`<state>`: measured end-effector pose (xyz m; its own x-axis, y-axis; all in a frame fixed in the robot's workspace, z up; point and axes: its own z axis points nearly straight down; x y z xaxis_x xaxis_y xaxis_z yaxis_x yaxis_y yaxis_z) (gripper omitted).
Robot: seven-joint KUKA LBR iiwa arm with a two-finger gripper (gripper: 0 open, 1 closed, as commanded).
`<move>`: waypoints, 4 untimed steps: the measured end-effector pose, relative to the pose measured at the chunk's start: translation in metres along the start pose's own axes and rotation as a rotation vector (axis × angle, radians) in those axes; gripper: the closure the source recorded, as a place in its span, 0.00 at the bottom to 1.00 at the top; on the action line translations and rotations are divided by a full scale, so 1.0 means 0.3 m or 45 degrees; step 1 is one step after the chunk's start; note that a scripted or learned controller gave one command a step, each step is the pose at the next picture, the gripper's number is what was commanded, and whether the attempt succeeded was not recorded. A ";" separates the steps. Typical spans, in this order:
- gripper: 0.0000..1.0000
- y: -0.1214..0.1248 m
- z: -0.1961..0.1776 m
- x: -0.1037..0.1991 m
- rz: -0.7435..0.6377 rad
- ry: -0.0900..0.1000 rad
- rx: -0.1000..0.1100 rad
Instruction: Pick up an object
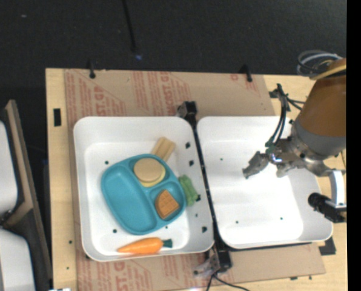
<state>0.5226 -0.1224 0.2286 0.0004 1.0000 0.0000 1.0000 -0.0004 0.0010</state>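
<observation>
Left bin (83, 162) holds all the objects. A blue divided tray (135, 202) lies at its middle, set at a slant. In the tray's upper compartment sits a round tan disc (150, 170), like a biscuit or bun; in the right compartment sits an orange-brown waffle-patterned piece (167, 204). A pale wooden block (163, 147) pokes out from under the tray's top edge. A small green item (188, 190) lies just beside the tray's right rim. A toy carrot (145, 245), orange with a green tip, lies flat near the bin's front wall, apart from the tray.

Right bin (259, 229) is white with a few small dark dots on its floor. The jaws (255, 166) hang over its upper middle, pointing left, nothing seen between them; whether they are spread or pressed together, cannot tell. Arm comes in from the right, orange band above the wrist.

Worktop (62, 223) is light wood with a brown printed cardboard sheet (138, 90) under both bins. Black clips sit between the bins. Dark floor behind; a black cable runs across it.
</observation>
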 end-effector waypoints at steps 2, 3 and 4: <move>0.00 0.126 0.174 -0.024 -0.002 -0.001 -0.003; 0.00 0.153 0.261 -0.034 0.000 0.000 0.003; 0.00 0.189 0.354 -0.027 0.000 -0.001 0.003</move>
<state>0.5794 -0.1306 0.1225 0.0004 1.0000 -0.0003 1.0000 -0.0004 -0.0016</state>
